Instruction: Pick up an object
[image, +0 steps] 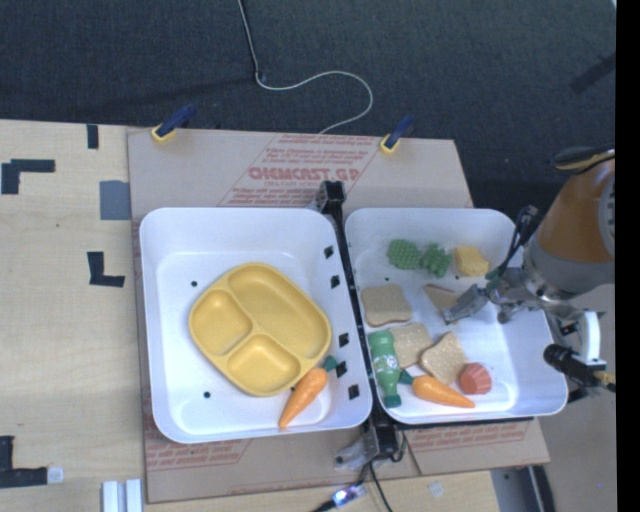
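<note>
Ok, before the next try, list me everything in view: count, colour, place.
Bins: 2, white, side by side on the cardboard.
Divided plate: 1, yellow, left bin.
Carrots: 2, orange; one left bin by the plate, one right bin front.
Bread slices: about 4, tan, right bin middle.
Bottle: 1, green, right bin, left edge.
Green bumpy pieces: 2, right bin back.
Yellow piece: 1, right bin back.
Red piece: 1, right bin front.
Clamps: 2, blue-yellow, cardboard's back edge.
Cable: 1, white, dark floor.
Gripper: 1, grey, over right bin.
</note>
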